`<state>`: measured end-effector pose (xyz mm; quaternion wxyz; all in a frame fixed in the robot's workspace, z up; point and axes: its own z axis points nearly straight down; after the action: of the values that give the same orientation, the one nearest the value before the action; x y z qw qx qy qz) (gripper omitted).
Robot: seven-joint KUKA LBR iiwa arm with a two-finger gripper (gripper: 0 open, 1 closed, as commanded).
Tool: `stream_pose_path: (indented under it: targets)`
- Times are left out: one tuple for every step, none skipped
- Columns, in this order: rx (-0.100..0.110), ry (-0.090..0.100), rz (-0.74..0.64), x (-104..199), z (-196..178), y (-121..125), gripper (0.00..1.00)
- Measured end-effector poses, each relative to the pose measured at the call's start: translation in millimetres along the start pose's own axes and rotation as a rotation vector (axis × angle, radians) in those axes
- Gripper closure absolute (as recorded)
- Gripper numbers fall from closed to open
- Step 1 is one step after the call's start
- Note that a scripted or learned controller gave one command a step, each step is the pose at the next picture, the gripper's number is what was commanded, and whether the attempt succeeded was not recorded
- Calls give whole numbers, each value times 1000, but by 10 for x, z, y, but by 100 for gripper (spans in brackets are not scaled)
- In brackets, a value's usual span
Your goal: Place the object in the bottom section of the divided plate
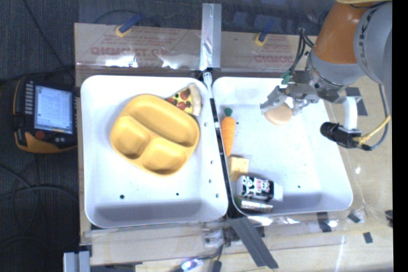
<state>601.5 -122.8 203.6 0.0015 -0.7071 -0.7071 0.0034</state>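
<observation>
Camera view, looking down at a slant on two shallow white bins side by side on the tabletop. Over in the right bin (319,169), up near the back, the tool (285,103) clamped on a pale peachy egg-ish object (278,114), smooth and rounded, visibly sitting between the fingers. Looks lifted a bit off the bin floor, probably ready for carrying across, though hard to be sure of the height.

Left bin (102,200): yellow divided plate (155,133), glossy plastic, three soft-edged compartments, turned at an angle. Bottom section facing the near edge, nothing in it yet, so the object well apart from its target, with the bin walls between.

Tucked against the plate's far right corner, a toy pizza slice (184,99), flat and wedge-shaped.

Along the right bin's left wall, an orange carrot (227,129) with green top, lying lengthwise, likely just pushed there. Below it a tan cracker-like square (238,166), then a small cow-print milk carton (257,188) lying on its side in the near corner.

Probably a long sideways haul next, so grip on that slick round shape could slip.
</observation>
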Motion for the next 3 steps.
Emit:
stream_pose_path:
  targets:
    - [-1, 0, -84, 330, 232, 330, 100]
    - [1, 2, 60, 1234, 236, 40, 100]
    - [1, 0, -7, 1895, 237, -265, 100]
